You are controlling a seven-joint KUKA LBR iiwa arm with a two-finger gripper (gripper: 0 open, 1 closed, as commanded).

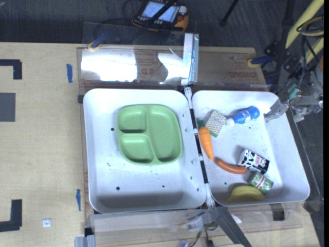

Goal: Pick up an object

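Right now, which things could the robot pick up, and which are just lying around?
Could be picked up:
carrot
blue bottle
black and white carton
green can
banana
sponge
sausage
green plate

Just lying around:
handheld controller
clear screen
blue tape

The plate is light green and sits in a white bin. The carrot is orange. The bottle is blue, and the small box is black and white.
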